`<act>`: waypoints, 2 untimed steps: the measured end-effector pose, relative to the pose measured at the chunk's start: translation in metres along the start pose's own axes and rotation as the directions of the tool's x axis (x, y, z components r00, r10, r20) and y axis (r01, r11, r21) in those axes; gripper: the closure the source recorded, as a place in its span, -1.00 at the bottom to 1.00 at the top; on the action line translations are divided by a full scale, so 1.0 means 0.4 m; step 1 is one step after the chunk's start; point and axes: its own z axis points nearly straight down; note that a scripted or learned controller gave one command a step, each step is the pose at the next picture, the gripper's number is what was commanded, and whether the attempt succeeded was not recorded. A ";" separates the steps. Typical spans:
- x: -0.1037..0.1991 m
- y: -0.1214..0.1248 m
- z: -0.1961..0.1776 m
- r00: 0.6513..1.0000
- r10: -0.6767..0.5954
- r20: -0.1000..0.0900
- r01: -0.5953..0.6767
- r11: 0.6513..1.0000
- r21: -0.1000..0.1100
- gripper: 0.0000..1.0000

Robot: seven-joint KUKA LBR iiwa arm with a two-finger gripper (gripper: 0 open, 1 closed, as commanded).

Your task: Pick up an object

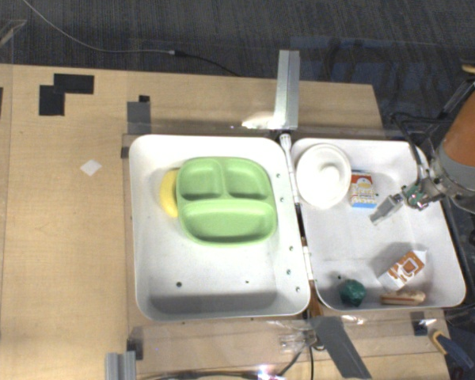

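My gripper [384,209] hangs over the right bin [438,236], reaching in from the right under the arm's orange band [469,138]. A small red, white and blue box [363,190] lies just to its left, beside a white bowl [323,175] at the bin's back left. Toward the front lie an orange and white carton [404,267], a brown stick-like item [402,298] and a dark green round object [351,292]. I see nothing held at the gripper's tip.
The left bin [214,279] holds a green divided plate [224,199] with a yellow object [168,194] partly hidden under its left edge. A metal post [288,89] stands behind the seam between the bins. Cables run at the far right.
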 end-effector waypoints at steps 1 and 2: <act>0.001 0.134 0.181 0.999 -0.050 -0.001 0.050 0.999 0.000 -1.00; -0.015 0.126 0.151 0.999 -0.044 0.009 0.044 0.999 0.003 1.00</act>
